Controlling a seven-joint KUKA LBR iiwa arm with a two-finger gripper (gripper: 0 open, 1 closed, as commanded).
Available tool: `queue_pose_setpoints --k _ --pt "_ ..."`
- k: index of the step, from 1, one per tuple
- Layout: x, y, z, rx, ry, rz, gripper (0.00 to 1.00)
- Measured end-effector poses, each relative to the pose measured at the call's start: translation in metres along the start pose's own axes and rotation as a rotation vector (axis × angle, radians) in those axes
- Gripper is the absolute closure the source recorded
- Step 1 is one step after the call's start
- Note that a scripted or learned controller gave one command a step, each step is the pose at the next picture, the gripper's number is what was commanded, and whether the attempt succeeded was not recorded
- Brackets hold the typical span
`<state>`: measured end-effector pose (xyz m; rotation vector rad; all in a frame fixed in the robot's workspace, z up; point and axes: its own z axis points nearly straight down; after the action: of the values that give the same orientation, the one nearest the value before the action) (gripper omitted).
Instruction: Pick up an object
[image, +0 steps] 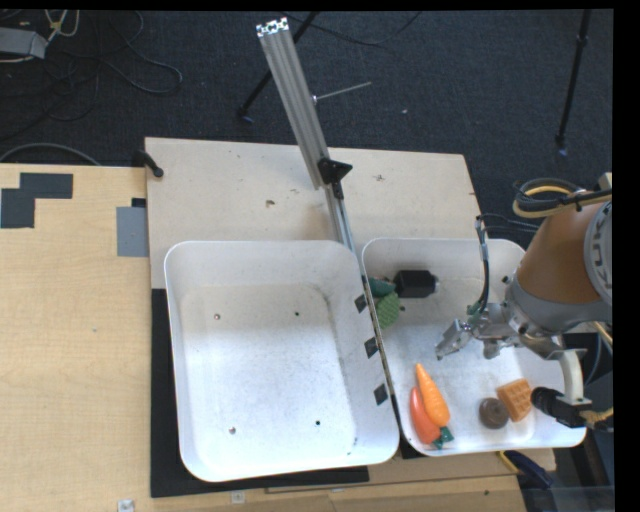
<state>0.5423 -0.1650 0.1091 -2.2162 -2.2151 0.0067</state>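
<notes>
two shallow white bins are seen side by side on the worktop (240, 190). the left bin (200, 270) takes up the middle of the worktop, and the right bin (500, 255) sits at the worktop's right edge. the arm (565, 260) is seen reaching in from the right, with its orange band above the wrist. the claw (455, 340) is held low over the middle of the right bin, with nothing seen between its fingers; they look slightly spread, but whether it is released or clenched cannot be told. an orange carrot (432, 396) is laid over a red object (420, 418) near the bin's front wall. a small brown round object (493, 412) and an orange block (516, 398) are placed just beside each other toward the front right corner. a black object (415, 283) and a green object (385, 303) are found by the bin's left wall, toward the back.
</notes>
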Motion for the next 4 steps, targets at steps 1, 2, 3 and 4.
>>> queue_pose_setpoints --k 1,2,3,4 --pt "-0.002 0.001 -0.013 -0.005 -0.001 0.007 1.0" --pt "0.0 0.004 -0.056 -0.011 -0.003 -0.001 1.0" --pt "-0.001 0.005 -0.12 -0.013 -0.004 -0.001 1.0" --pt "-0.002 0.006 -0.156 -0.011 -0.003 -0.001 1.0"
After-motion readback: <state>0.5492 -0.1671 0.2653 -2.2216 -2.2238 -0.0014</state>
